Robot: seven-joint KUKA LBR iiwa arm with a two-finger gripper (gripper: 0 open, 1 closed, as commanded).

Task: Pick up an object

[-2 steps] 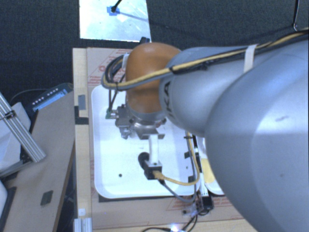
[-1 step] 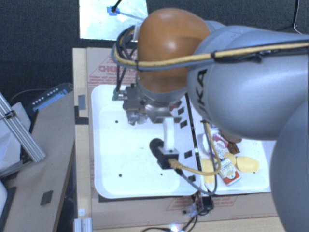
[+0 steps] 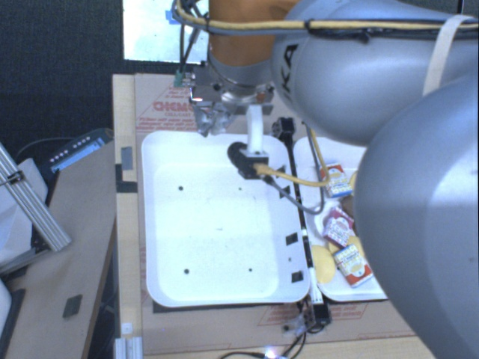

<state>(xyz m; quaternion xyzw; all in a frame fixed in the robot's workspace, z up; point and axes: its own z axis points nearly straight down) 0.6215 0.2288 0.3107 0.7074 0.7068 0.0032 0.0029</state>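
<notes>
Hand [image 3: 212, 118] at far rim of left bin [image 3: 217, 234], grip unreadable; packets [image 3: 340, 230] in right bin [image 3: 350, 292] half behind arm [image 3: 389, 88]

On the bench [image 3: 126, 275], a left bin [image 3: 217, 230] is set just beside a right bin [image 3: 352, 295], in which several packets [image 3: 340, 229] are clustered, with a round item [image 3: 323, 262] lodged against them near the left wall.

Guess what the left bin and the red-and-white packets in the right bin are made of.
Left bin: likely moulded plastic, white, smooth, faint sheen; rounded corners and a raised rim suggest it. Packets: probably printed plastic film or foil, from the flat shape and bright print; too small to be sure.
</notes>
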